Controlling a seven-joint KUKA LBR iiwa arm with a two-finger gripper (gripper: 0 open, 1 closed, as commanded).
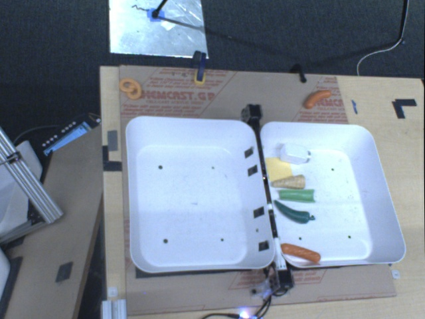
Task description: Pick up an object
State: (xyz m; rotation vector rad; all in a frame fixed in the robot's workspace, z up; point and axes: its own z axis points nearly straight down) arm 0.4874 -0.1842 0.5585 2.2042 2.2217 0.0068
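Note:
Several small objects lie along the left side of the right bin (372,178). From back to front they are a white rounded piece (295,154), a yellow wedge (279,169), a tan piece (288,182), a light green pod (297,195), a dark green pepper (293,211) and an orange sausage (300,252) near the front rim. All rest flat on the bin floor.
The left bin (192,191) sits beside the right one, joined by a black clipped divider (262,185). On the cardboard behind the bins lie an orange ring (131,88), a yellow clamp (199,68) and an orange sausage (317,98). A metal frame (26,185) stands at left.

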